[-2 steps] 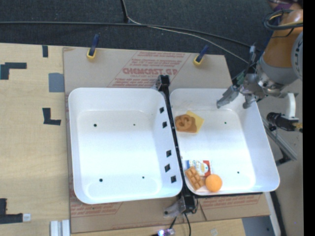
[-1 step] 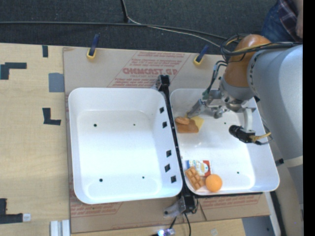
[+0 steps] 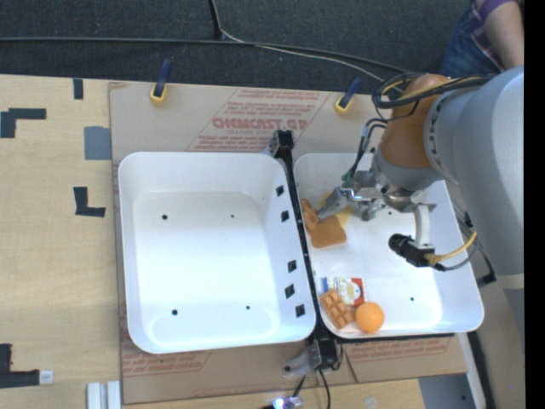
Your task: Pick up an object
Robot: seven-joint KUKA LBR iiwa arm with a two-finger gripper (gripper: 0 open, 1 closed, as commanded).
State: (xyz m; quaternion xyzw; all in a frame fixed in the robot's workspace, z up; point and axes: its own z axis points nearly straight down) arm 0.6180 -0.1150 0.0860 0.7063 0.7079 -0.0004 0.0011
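The shallow white plastic bin [image 3: 426, 301] is entered by the grey arm's pincer [image 3: 334, 204], set just above the flat tan bread-like slice [image 3: 326, 228]; its opening cannot be told. A slip is risked, since the thin slice lies against the bin wall, while the small orange ball [image 3: 370, 317] sits well below the pincer.

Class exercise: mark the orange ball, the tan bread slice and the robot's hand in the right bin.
orange ball [image 3: 370, 317], camera view, centre of the ball.
tan bread slice [image 3: 327, 231], camera view, middle of its flat top.
hand [image 3: 334, 201], camera view, at its fingertips.
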